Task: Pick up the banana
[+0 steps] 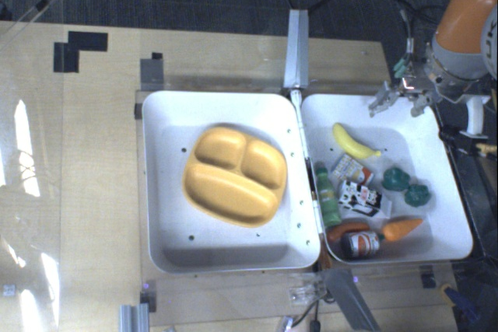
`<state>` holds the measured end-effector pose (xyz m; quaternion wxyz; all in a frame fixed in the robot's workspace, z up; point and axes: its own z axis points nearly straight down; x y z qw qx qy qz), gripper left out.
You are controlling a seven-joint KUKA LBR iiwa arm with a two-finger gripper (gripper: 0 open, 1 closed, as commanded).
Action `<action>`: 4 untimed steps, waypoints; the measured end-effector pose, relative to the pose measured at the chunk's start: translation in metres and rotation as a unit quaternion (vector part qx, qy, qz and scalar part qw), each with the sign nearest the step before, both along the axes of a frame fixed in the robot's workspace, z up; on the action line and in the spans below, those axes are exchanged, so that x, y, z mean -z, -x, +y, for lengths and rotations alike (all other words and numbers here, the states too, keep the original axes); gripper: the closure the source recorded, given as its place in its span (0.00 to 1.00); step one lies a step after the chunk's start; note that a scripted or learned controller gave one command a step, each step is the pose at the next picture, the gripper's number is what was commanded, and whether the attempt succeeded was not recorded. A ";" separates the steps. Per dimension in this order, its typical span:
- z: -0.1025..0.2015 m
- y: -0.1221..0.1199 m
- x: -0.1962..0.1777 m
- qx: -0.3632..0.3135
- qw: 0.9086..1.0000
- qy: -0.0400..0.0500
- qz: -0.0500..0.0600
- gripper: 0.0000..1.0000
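While the left bin [156,190] carries a yellow divided tray [235,173], we see the right bin [447,167] crowded with small items. Above its far edge hangs the gripper [403,99], fingers spread and grasping nothing. Smallest, the banana [355,142] lies free near the bin's far left, beside a carrot [401,228] and teal pieces [406,186].

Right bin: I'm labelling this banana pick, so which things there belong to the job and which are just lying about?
Job:
banana
gripper, above the bin's far edge

Lying about:
carrot
teal pieces
printed packets
green bottle
can
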<state>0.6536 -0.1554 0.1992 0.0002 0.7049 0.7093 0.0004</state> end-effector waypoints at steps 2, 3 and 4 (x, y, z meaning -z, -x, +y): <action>0.030 -0.007 0.101 -0.200 0.980 0.001 -0.004 1.00; 0.039 -0.004 0.113 -0.159 0.987 0.001 -0.003 1.00; 0.103 0.008 0.015 -0.126 0.992 0.000 -0.002 1.00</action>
